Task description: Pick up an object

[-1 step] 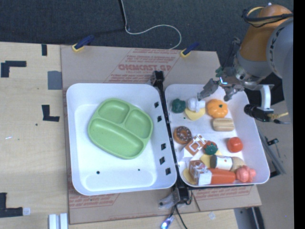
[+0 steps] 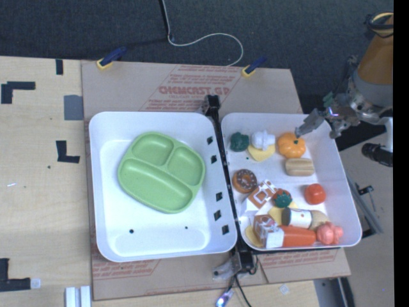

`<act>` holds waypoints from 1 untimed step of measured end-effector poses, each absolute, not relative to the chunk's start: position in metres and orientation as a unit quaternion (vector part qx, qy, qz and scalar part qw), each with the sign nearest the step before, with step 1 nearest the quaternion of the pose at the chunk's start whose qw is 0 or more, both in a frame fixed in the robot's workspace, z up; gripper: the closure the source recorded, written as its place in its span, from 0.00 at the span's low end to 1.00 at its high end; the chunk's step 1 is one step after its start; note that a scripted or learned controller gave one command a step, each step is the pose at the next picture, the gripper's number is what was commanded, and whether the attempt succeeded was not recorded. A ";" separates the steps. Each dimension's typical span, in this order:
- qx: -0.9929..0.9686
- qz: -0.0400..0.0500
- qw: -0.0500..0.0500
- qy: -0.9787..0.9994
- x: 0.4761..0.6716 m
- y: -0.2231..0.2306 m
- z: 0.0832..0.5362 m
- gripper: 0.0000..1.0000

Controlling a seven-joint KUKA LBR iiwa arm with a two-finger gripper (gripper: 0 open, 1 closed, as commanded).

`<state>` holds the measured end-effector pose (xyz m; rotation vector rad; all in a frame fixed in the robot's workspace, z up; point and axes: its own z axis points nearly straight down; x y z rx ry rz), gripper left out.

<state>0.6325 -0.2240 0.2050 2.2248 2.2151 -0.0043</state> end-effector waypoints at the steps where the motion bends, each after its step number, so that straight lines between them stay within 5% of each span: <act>1: 0.706 -0.001 -0.003 0.709 0.627 -0.165 0.080 0.00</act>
